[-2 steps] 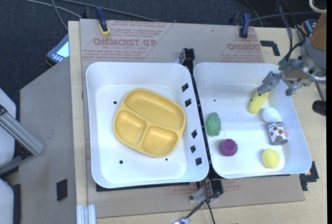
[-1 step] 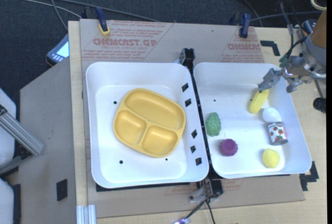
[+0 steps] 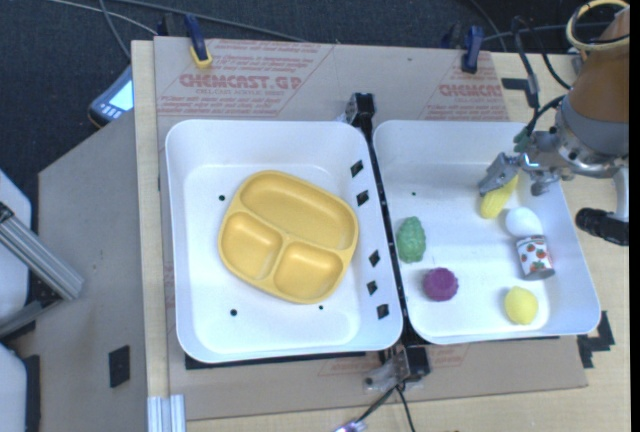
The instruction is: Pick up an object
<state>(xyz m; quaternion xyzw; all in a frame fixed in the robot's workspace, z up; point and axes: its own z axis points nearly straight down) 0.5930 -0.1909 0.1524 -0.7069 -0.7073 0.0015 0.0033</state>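
We see the gripper (image 3: 515, 177) spread open over a yellow piece (image 3: 494, 204), a white egg (image 3: 522, 221) and small can (image 3: 536, 257) crowding close.

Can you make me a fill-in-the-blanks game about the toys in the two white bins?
1. The yellow divided plate lies in the ____ bin.
2. The ball between the green object and the yellow ball is ____.
3. The gripper hangs over the ____ bin, right above a yellow object.
4. The white egg lies just above the small ____.

Missing words: left; purple; right; can
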